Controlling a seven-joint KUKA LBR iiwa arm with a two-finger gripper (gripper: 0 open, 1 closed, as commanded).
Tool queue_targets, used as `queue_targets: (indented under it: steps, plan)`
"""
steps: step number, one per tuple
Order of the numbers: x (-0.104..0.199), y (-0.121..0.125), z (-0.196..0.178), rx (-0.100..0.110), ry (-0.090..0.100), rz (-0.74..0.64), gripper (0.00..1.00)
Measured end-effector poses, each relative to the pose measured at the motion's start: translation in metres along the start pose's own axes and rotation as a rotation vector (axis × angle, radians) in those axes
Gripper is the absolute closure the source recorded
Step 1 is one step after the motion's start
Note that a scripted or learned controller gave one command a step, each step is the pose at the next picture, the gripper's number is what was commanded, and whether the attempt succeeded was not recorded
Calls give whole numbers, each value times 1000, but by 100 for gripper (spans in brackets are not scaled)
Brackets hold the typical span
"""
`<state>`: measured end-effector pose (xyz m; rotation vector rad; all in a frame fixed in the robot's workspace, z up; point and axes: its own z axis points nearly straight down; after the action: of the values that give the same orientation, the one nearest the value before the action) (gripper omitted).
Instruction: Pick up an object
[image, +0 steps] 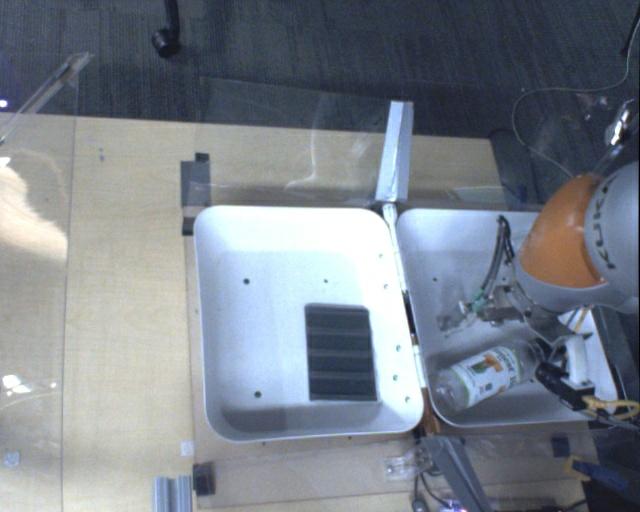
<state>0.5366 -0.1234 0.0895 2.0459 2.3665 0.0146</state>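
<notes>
We look down on a pale wooden tabletop (120, 330) with dark carpet beyond its far edge and a clear panel catching glare along the left side. Two shallow white bins sit side by side on it. The left bin (250, 250) holds a dark ribbed rectangular block (340, 352), lying flat toward the near right part of its floor. The right bin (440, 250) holds a bottle (483, 375) with a pale cap and a label of white, green and orange; it lies on its side near the bin's front wall, cap end pointing toward the divider between the bins. The grey arm with its orange band (555, 245) reaches in from the right and hangs over the right bin. Its end effector (478, 310) sits low over the bin floor, just behind the bottle, trailing thin cables. We cannot tell how wide it stands, since the wrist and wiring clutter that spot, and we see nothing clearly caught in it. The bottle appears to lie apart from it on the bin floor.
</notes>
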Motion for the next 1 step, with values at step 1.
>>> queue_targets:
  steps: [1]
  plan:
    - [25,85,2,5,3,-12,0]
